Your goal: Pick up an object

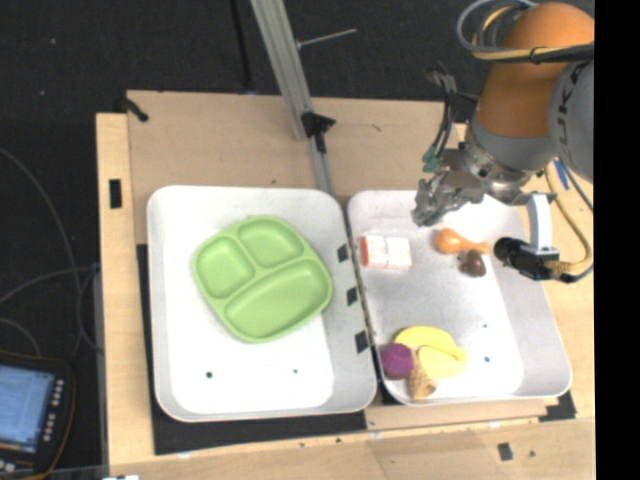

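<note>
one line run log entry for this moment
claw: above right bin far edge, nothing seen held | nearest: white box, orange item | green tray: left bin

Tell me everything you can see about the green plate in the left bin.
The green plate is light green and looks like smooth plastic, with rounded corners. It has three compartments: two small ones at the far side and one long one at the near side. It lies flat, turned at an angle, about the middle of the left bin, resting on the bin's floor. Nothing else touches it.
</note>
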`<action>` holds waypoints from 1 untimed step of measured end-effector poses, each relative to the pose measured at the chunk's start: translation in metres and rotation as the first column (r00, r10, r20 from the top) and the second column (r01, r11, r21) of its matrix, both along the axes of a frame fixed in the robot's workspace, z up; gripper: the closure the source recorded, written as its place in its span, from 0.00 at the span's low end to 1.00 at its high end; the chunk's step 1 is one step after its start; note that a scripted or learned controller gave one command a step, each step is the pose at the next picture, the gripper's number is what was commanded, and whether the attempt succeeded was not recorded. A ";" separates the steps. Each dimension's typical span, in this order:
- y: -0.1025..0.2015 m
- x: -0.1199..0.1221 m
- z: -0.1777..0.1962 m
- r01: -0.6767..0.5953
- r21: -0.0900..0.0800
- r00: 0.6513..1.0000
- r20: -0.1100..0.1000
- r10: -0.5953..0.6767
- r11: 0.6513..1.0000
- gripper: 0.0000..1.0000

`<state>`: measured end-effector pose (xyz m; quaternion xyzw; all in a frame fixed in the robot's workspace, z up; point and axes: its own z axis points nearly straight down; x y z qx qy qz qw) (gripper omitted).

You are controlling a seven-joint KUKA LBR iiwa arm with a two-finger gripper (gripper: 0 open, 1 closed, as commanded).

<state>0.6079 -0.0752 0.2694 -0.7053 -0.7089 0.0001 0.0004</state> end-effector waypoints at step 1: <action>0.058 -0.014 0.000 -0.002 0.001 1.000 0.001 0.002 1.000 1.00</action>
